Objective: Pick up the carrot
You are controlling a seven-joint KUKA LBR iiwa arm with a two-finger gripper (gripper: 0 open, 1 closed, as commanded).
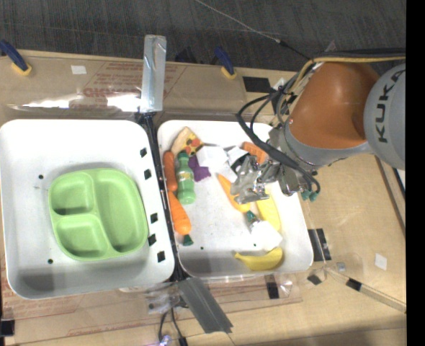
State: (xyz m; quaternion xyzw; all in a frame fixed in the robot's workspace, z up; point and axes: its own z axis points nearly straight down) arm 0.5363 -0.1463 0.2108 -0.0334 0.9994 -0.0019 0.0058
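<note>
Claw (247, 186) low in right bin (198, 262), carrot (179, 215) near left wall

The grey arm (385, 117) (orange-banded above the wrist) is stretched in from the right, its gripper (247, 186) pointed downward and leftward.

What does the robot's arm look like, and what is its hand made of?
The arm is thick, round and grey, with a big shiny orange band above the wrist. Black letters, "KU", run down the grey part. Black cables loop beside the orange band. The hand is small and made of silvery metal parts, much thinner than the arm.
</note>
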